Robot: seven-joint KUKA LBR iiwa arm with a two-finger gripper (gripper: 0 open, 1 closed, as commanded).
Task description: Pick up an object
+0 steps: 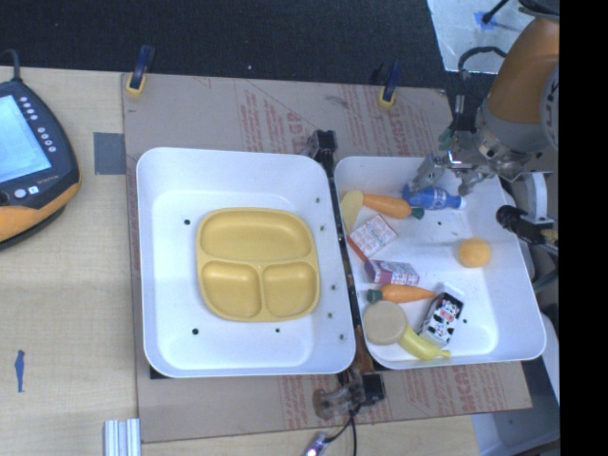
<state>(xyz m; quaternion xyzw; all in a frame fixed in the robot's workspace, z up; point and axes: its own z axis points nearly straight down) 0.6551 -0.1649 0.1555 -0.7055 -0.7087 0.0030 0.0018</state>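
Note:
My gripper hangs over the back of the right bin, its fingers spread open. A small blue object lies on the bin floor right at the fingertips; I cannot tell whether they touch it, and it is not clamped between them. An orange carrot lies just left of the blue object. An orange ball sits apart at the bin's right.
The right bin also holds a red-and-white packet, a purple packet, a second carrot, a tan disc, a cow-patterned toy and a yellow piece. The left bin holds a yellow divided plate. A control pendant lies far left.

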